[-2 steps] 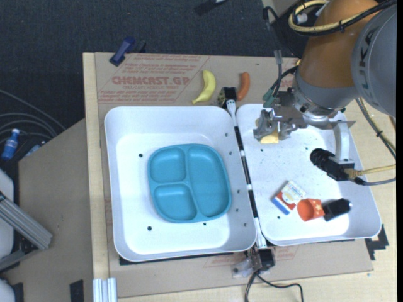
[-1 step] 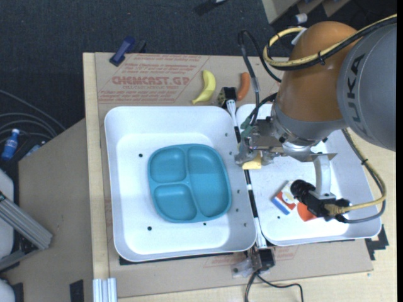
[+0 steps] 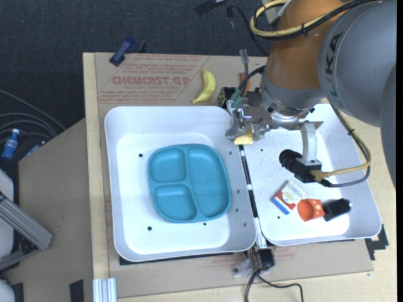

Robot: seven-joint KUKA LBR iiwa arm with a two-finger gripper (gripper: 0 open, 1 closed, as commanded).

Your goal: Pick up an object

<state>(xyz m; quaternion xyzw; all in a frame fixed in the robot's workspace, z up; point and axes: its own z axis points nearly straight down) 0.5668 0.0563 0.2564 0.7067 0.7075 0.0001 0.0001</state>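
My gripper point(image 3: 244, 129) hangs over the far end of the divider between the two white bins, at the right bin's point(image 3: 352, 168) far left corner. A small pale yellow thing point(image 3: 244, 139) shows right at its lower tip; whether it is gripped I cannot tell. In the right bin's near part lie a small white, red and blue packet point(image 3: 286, 200), an orange object point(image 3: 308, 209) and a black block point(image 3: 337, 207) touching the orange one. The left bin point(image 3: 126, 137) holds a blue sectioned plate point(image 3: 187, 182).
A yellow banana point(image 3: 204, 88) lies on the brown board behind the bins, just left of the gripper. A blue object point(image 3: 123, 51) sits at the board's far left corner. The grey arm covers the right bin's far side.
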